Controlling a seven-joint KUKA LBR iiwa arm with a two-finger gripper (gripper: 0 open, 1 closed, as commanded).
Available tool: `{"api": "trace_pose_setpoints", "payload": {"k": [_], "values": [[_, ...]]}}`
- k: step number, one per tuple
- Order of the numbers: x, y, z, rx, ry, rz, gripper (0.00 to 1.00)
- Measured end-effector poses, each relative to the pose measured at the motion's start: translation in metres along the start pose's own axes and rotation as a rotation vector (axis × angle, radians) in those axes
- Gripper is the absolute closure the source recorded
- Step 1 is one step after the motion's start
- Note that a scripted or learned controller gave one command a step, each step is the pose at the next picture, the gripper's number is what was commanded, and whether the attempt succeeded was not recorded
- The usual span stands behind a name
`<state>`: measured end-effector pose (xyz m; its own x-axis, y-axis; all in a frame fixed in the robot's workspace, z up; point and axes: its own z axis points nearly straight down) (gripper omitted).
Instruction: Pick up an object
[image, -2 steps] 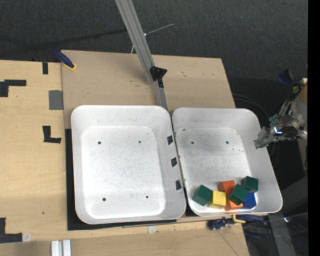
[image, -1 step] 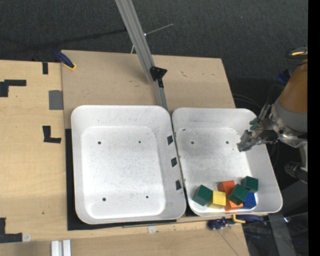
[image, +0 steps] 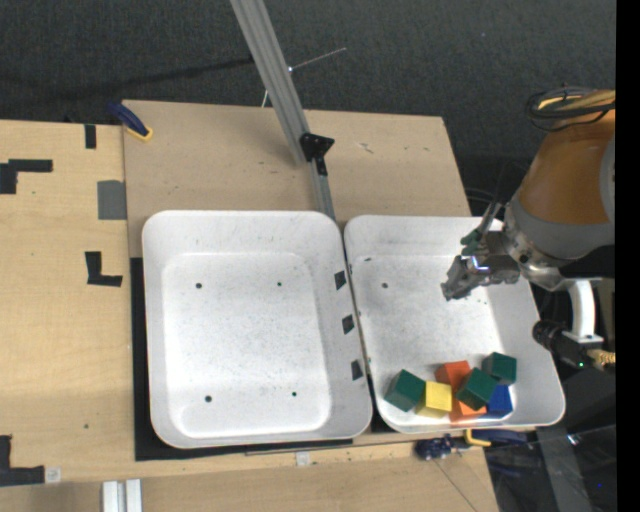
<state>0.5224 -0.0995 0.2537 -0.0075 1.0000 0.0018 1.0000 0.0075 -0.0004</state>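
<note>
From my seat I have the gripper (image: 458, 285) hanging over the right bin (image: 420, 245), above bare floor in its upper half, with nothing in it that I can make out. Whether it is released or clenched I cannot tell — it is too small and dark from up here.

The things worth taking sit well apart from it, crowded into the bin's near corner: a green block (image: 405, 389), a yellow block (image: 437, 398), an orange block (image: 455, 373), a blue block (image: 500, 401) and two more green ones, all touching or just beside one another. The left bin (image: 240, 235) shows only white floor.

I judge this the approach step. Next I would carry the arm toward that cluster and come down on an outer block — the left green one looks freest.
</note>
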Motion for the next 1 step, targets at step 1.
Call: {"api": "trace_pose_setpoints", "payload": {"k": [1], "values": [[0.0612,-0.0002,-0.0010,0.001,0.001,0.000,1.00]]}}
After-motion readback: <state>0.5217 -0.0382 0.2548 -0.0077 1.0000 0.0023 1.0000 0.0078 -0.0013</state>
